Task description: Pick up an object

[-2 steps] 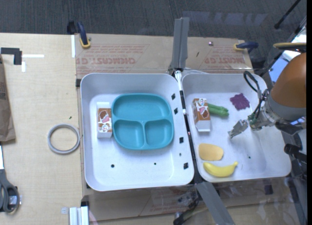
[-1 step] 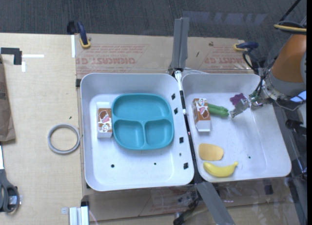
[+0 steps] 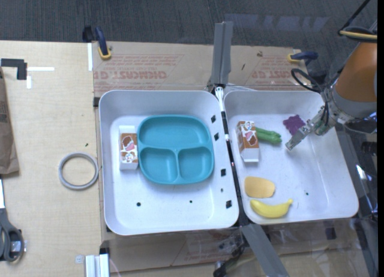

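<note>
Nearest the camera, at the front edge of the right bin (image 3: 336, 204), a yellow banana (image 3: 271, 208) lies with its curve toward the rim, and just behind it sits a flat orange-yellow piece (image 3: 260, 187) shaped like a slice of food, close to the banana but whether they touch cannot be told. Further back in the same bin, a small carton (image 3: 247, 141) with a picture on it lies near the dividing wall, and a green vegetable toy (image 3: 268, 136) rests against its right side. Beyond that, a purple toy (image 3: 293, 124) like a bunch of grapes lies toward the back. The gripper (image 3: 298, 139) comes in from the right at a slant, its tip low over the bin floor just right of the purple toy and not visibly around anything; how far apart its fingers stand cannot be made out. In the left bin (image 3: 120, 204), a teal divided plate (image 3: 176, 148) fills the middle, with a second small carton (image 3: 128, 148) touching its left edge. Out on the table (image 3: 42, 108) to the left lies a grey ring (image 3: 78, 170).
</note>
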You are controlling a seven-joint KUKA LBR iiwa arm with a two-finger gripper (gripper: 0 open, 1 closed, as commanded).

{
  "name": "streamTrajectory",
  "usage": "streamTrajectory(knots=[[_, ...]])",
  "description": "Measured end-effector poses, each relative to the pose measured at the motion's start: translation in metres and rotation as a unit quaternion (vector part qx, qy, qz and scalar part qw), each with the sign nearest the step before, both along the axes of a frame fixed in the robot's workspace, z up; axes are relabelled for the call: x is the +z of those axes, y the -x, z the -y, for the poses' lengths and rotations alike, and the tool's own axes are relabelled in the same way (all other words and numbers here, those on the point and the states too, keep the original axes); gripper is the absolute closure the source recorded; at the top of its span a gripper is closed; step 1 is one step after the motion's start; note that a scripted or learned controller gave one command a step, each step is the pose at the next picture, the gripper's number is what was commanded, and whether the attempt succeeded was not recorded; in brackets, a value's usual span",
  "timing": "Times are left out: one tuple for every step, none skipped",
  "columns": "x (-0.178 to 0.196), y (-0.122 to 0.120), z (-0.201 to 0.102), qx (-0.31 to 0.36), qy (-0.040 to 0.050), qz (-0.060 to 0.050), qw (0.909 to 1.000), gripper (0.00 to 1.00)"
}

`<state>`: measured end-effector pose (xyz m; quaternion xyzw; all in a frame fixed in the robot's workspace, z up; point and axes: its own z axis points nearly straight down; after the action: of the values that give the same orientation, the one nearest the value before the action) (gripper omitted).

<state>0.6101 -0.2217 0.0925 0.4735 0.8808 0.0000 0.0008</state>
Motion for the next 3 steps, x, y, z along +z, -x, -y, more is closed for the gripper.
streamTrajectory(knots=[[0.001, -0.039, -0.016, -0.060, 0.0005, 0.001, 0.9982, 0.00], [0.001, -0.015, -0.051, 0.007, 0.0001, 0.001, 1.0000, 0.00], [0.015, -0.050, -0.086, 0.035, 0.0003, 0.001, 0.9994, 0.00]])
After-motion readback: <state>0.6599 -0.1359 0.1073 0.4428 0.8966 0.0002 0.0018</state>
